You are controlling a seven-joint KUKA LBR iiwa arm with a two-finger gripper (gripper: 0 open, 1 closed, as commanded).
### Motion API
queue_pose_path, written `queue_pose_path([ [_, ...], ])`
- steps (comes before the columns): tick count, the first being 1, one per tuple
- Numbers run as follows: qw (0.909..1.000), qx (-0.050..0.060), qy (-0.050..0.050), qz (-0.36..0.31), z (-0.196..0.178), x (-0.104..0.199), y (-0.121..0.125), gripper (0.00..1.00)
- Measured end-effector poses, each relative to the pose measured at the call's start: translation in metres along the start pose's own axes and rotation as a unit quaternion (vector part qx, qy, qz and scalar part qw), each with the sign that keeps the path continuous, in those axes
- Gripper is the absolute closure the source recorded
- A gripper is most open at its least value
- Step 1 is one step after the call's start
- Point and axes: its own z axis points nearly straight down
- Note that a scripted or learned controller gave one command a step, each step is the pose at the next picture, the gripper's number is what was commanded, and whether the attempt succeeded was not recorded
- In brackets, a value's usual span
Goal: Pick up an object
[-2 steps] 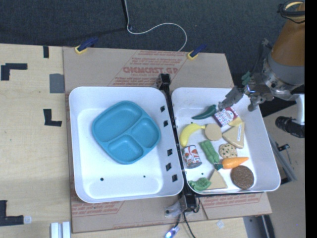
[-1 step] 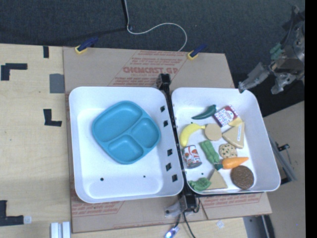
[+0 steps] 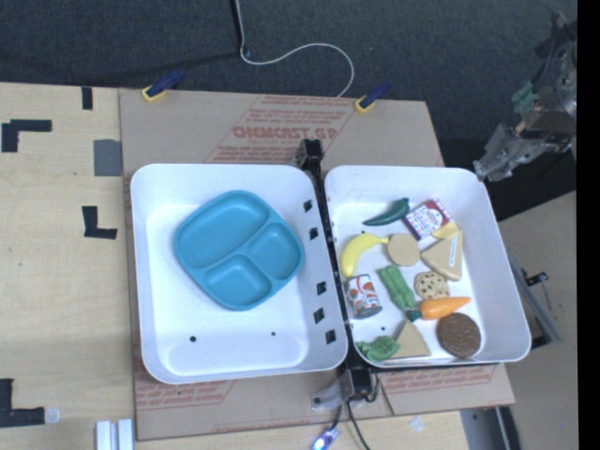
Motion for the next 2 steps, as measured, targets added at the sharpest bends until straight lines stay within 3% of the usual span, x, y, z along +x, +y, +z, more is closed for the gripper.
queue_pose_path([
  [1, 1.0000, -0.006, -0.001, 0.003, -0.108, -0.033, -0.054, 1.00],
  [2, 1.0000, 0.000, 0.001, -0.003, -0.100, 0.038, -0.051, 1.00],
])
